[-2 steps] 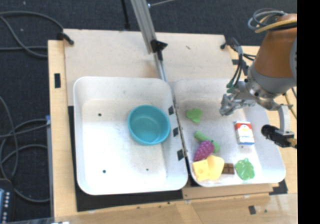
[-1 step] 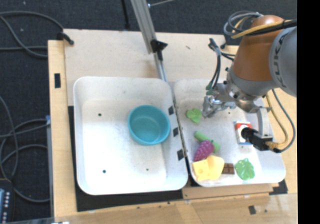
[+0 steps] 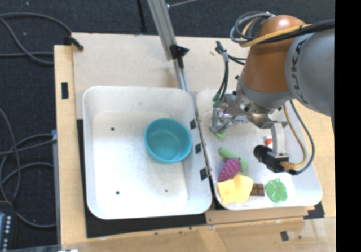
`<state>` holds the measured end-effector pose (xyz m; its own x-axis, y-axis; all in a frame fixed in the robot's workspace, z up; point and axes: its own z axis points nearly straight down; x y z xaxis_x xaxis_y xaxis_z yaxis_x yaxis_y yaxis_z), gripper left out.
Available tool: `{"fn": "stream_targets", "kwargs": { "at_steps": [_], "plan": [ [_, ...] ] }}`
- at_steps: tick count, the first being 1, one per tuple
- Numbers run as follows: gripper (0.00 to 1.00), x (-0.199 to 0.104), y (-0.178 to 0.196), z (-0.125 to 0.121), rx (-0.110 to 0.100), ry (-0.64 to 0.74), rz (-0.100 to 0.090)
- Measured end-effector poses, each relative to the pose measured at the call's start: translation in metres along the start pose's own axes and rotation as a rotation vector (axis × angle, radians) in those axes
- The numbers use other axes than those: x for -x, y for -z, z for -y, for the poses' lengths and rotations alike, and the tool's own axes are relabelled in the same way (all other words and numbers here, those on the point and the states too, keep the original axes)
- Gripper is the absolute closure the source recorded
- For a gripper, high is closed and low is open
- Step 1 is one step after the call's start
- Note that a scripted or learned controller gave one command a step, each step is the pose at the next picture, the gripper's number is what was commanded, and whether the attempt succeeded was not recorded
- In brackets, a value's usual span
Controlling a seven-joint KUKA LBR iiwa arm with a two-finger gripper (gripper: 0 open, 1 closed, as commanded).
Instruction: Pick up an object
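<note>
My gripper is down in the right bin, close to its left wall. A small green piece shows right at the gripper's tip; whether it is held I cannot tell. Just below lie a green pod-shaped toy, a purple bunch of grapes and a yellow block. At the bin's front are a small brown piece and a green leafy toy. The arm hides the back of this bin.
A blue bowl stands upright in the left bin, right of its middle. A slanted metal pole rises behind the bins. The divider between the bins runs just left of the gripper.
</note>
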<state>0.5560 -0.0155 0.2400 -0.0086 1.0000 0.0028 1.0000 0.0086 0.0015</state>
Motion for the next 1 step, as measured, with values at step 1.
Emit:
{"fn": "stream_targets", "kwargs": {
  "at_steps": [1],
  "plan": [
    [1.00, -0.0519, 0.0097, 0.0201, -0.001, 0.000, 0.000]
  ]
}}
